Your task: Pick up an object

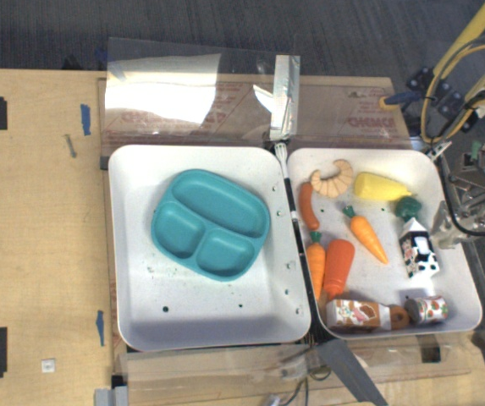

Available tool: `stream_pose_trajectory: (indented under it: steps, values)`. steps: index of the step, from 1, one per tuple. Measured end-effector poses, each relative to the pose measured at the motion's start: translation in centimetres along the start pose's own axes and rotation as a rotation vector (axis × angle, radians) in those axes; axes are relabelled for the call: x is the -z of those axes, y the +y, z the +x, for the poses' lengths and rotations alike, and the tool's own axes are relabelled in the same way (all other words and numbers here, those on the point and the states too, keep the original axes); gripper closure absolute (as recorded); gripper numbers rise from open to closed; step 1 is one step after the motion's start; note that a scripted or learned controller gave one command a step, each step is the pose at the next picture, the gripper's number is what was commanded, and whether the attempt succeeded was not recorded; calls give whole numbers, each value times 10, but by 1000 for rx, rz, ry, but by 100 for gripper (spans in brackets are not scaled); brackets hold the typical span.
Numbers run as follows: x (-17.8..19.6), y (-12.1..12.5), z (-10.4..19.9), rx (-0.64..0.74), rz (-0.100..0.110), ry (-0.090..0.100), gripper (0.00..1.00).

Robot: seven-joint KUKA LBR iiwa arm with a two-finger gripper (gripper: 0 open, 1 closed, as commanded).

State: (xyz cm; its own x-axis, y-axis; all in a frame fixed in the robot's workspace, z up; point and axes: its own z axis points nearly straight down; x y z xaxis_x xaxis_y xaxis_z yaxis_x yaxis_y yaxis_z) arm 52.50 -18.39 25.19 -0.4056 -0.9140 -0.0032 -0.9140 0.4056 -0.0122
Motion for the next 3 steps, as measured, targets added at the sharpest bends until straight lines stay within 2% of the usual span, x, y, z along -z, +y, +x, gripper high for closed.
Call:
stream_pose_trajectory:
  steps: [1, 2, 3]
  values:
    - [-3, 2, -2, 4, -7, -1, 0]
    - [-131, -45, -27, 97, 12, -1, 0]
    - [-163, 11, -53, 34, -3, -1, 0]
